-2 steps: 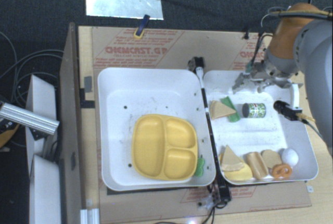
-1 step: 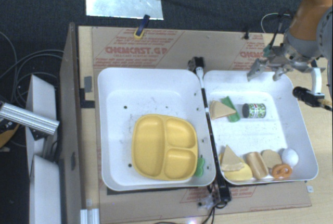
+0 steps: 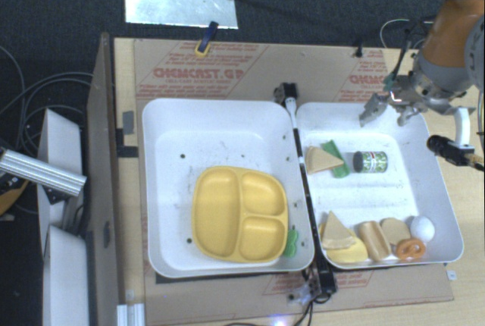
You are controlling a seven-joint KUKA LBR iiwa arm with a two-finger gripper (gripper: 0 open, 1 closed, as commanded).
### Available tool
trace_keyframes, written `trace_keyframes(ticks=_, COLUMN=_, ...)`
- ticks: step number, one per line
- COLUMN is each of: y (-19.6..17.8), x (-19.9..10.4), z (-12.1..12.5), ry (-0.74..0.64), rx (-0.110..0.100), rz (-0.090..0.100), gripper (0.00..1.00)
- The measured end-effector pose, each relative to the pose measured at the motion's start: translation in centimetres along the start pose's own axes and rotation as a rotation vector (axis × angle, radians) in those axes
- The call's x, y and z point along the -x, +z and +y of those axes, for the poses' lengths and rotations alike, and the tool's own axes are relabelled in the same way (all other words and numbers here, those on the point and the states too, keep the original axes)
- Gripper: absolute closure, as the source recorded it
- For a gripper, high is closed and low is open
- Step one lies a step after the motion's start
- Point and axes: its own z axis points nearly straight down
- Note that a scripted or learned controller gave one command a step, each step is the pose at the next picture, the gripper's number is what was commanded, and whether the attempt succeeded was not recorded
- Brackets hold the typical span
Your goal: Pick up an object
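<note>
My gripper (image 3: 390,111) hangs over the far right part of the right bin (image 3: 433,188), open, with nothing between its fingers. Below it in that bin lie a small green can (image 3: 370,161) on its side, a tan sandwich wedge (image 3: 322,159) and a green piece (image 3: 334,155). Along the bin's near edge sit another wedge (image 3: 336,230), a yellow piece (image 3: 347,253), a bread roll (image 3: 372,239), a tan slice (image 3: 393,229), a white egg (image 3: 421,227) and an orange pretzel (image 3: 410,248).
The left bin (image 3: 174,135) holds a yellow divided plate (image 3: 239,213), with a small green item (image 3: 292,242) at its right edge. A black clip (image 3: 286,93) sits where the bins meet at the far side. Cardboard lies under both bins.
</note>
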Motion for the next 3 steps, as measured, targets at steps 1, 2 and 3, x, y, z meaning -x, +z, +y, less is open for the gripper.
trace_keyframes(ticks=1, y=1.5, x=0.9, z=-0.7, ry=0.000, rx=0.000, rz=-0.001, gripper=0.00)
trace_keyframes(ticks=2, y=2.3, x=0.1, z=0.9, ry=-0.004, rx=0.003, rz=-0.001, gripper=0.00)
trace_keyframes(ticks=3, y=2.8, x=0.4, z=-1.3, ry=0.000, rx=-0.001, rz=-0.001, gripper=0.00)
